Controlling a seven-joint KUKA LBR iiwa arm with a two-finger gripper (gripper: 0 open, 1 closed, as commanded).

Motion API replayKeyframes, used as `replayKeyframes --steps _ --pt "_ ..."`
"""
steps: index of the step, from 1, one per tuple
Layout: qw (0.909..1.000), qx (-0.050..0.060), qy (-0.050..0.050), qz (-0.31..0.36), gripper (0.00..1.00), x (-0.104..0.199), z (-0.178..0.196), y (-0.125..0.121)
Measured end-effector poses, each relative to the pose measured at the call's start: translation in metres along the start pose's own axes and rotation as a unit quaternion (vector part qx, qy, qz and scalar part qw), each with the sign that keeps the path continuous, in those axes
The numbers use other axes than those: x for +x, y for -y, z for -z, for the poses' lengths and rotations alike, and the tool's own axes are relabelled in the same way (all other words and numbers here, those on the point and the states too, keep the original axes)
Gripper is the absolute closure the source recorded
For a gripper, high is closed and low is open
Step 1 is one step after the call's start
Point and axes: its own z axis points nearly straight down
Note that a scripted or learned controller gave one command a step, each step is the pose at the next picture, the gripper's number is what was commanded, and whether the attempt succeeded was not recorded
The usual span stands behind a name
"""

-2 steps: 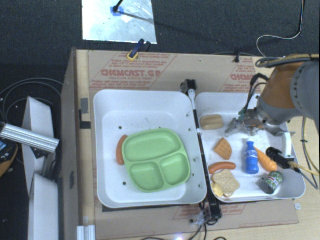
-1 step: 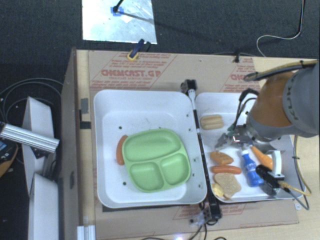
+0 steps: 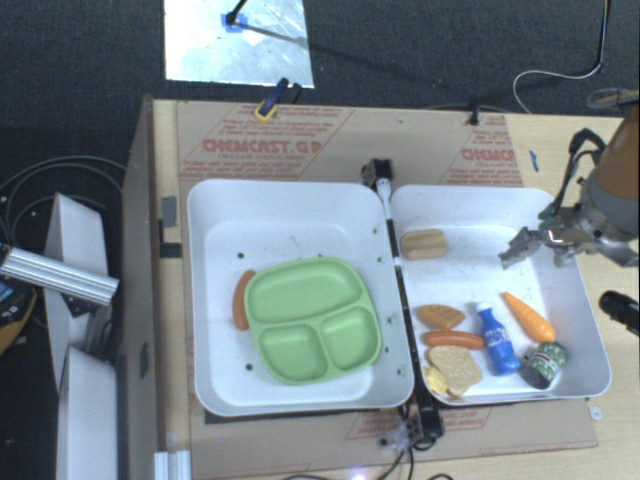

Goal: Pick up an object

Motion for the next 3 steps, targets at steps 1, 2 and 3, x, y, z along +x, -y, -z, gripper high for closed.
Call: replayKeyframes --steps 1,2,3 --pt "1.0 0.003 -0.002 0.001 0.0 0.046 -0.072 0.04" --pt "1.0 -0.005 0.0 0.0 0.0 0.093 -0.104 0.054" --pt "1.0 -0.006 -0.001 0.002 0.0 0.071 -0.099 -0.105"
